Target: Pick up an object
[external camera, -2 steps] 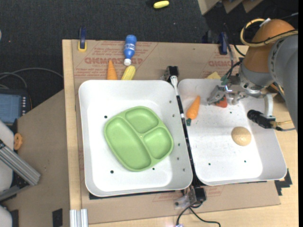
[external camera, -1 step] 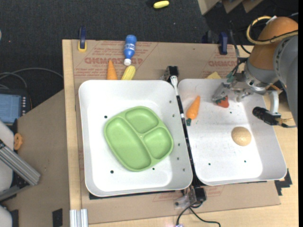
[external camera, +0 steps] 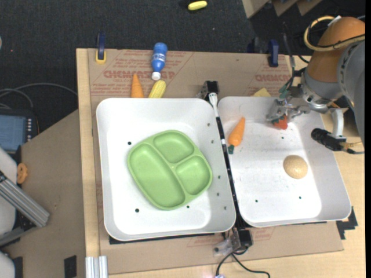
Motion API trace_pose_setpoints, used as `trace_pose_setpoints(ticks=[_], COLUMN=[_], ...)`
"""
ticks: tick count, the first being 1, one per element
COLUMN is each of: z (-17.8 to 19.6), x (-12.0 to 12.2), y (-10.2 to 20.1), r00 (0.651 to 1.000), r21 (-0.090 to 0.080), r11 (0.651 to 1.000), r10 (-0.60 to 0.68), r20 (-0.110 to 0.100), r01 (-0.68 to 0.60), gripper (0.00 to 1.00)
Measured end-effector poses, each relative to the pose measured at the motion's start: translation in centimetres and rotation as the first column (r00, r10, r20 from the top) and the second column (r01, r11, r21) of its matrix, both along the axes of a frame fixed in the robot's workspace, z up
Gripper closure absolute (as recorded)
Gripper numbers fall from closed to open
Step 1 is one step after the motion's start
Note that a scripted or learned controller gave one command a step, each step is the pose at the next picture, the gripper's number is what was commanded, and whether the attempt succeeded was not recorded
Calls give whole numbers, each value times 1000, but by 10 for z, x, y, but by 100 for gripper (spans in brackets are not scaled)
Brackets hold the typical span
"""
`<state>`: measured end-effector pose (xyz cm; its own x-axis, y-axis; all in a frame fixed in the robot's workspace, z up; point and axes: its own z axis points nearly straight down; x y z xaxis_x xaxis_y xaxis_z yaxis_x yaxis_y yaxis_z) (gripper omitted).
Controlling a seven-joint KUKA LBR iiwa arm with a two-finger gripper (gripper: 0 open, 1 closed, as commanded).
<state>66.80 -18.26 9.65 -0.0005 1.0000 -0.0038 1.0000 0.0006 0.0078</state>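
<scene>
Two bins lying side by side | left bin (external camera: 110, 172) holding a green divided plate (external camera: 169, 169) | right bin (external camera: 324, 204) holding a tan ball (external camera: 295, 167) nearer its front, a carrot (external camera: 236, 132) leaning at its left wall | gripper (external camera: 280, 118) hovering at that bin's far edge, something small and red showing at its tip, finger spread impossible to tell.

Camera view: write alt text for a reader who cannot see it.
A grey arm's gripper hangs over the right bin's far edge, above a small red object. That bin holds a carrot and a tan ball; the left bin holds a green divided plate.
</scene>
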Motion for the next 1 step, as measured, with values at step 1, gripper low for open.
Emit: trace_pose_setpoints(ticks=[1], z=[95], x=[-35], y=[104], r00=[1000], r21=[5], r11=[1000], r10=[8], r20=[-2], r01=[-8], gripper=[100])
